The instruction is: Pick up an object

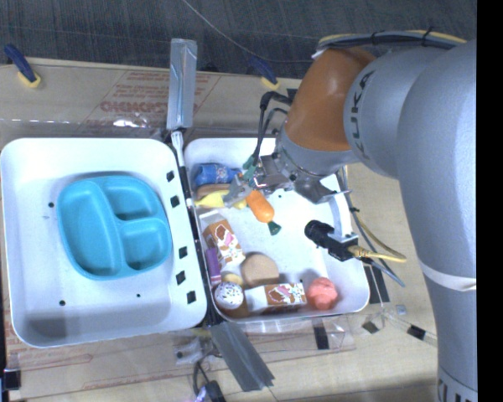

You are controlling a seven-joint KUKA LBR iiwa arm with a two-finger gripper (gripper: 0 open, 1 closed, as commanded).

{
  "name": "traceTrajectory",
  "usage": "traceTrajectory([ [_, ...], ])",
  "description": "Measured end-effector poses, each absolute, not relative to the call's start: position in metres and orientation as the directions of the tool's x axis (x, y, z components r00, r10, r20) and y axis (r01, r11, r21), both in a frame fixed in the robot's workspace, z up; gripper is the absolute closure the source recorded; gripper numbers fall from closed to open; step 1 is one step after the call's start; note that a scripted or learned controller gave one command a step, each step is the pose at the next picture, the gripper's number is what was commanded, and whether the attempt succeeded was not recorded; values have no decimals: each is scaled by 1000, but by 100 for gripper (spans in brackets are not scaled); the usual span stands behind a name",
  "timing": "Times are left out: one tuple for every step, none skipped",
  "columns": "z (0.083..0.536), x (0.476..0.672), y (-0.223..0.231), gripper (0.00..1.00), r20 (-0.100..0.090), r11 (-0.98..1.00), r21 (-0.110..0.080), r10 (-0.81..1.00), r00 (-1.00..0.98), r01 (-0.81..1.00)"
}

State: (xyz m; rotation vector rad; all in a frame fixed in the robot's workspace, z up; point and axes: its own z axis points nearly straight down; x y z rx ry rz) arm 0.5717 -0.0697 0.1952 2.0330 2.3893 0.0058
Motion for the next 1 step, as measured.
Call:
traceTrajectory([
  [205, 570, -40, 100, -5, -3, 1, 1000, 3, 1000],
])
